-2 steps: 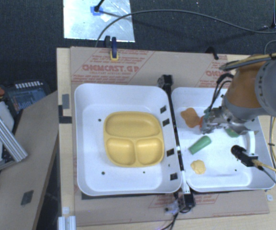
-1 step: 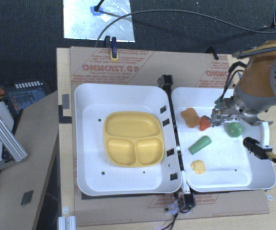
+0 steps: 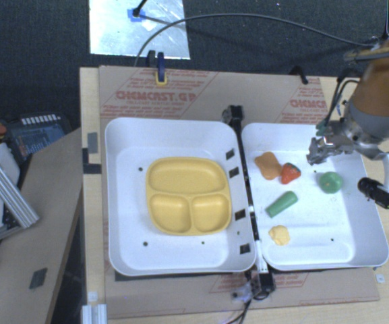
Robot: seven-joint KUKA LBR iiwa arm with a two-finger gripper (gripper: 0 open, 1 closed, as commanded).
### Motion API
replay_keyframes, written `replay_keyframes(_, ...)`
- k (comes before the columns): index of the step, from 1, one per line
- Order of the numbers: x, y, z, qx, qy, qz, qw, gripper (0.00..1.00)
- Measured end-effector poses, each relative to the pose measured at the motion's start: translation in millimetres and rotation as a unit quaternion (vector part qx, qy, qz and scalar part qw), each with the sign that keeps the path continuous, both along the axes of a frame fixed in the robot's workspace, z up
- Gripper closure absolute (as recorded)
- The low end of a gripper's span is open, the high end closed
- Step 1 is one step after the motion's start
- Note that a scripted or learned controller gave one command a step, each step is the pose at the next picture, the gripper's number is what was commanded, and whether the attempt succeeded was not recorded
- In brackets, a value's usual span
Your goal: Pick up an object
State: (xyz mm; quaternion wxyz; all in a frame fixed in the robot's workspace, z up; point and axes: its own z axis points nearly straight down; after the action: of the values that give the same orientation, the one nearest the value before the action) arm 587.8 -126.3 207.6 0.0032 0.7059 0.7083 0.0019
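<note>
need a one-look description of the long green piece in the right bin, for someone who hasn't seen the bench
Look in the right bin, the one without the yellow tray. Near its middle, below the orange and red pieces, lies the long green piece, slanted. The other green item is round and sits nearer the gripper; this one is an elongated stick.

Two bins (image 3: 123, 181), one yellow tray (image 3: 187, 194), five food items (image 3: 282, 203).

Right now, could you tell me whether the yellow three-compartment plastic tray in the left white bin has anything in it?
Empty. All three compartments of the yellow tray show only bare yellow plastic.
</note>
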Motion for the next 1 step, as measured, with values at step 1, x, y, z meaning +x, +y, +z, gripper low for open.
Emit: replay_keyframes(1,-2.3,9.7,53.8,0.0004,0.000,0.001,1.0000,1.00)
